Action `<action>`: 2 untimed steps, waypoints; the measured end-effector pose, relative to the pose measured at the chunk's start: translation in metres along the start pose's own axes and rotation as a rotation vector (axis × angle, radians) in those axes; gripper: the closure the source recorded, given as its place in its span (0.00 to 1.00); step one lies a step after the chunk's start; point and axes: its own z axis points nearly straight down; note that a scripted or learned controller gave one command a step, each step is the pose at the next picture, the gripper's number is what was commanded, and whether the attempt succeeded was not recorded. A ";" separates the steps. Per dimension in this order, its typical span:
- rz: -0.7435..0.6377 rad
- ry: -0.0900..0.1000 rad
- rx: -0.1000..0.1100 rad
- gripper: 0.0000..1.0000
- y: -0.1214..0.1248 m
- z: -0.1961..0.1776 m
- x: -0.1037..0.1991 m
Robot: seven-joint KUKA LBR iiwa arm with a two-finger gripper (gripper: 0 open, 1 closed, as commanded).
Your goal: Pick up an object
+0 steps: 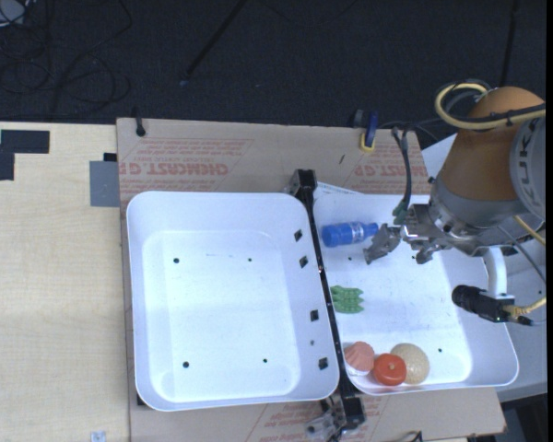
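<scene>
Brown cardboard point(212, 159) under the bins reads "CHEMCAST".

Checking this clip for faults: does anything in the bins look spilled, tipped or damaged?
Nothing stands out. The blue bottle lies on its side in the right bin, with a green item and three round pieces loose near its front edge.

light: bright overhead | glare: white bins point(221, 215) | focus: perhaps slightly soft

The cardboard sheet point(223, 157) under the bins bears upside-down red print, seemingly "CHEMCAST".
</scene>
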 end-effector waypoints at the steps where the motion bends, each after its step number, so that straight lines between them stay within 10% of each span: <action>1: 0.006 -0.003 -0.005 0.00 -0.041 -0.050 -0.061; 2: 0.006 -0.002 -0.003 0.00 -0.098 -0.086 -0.106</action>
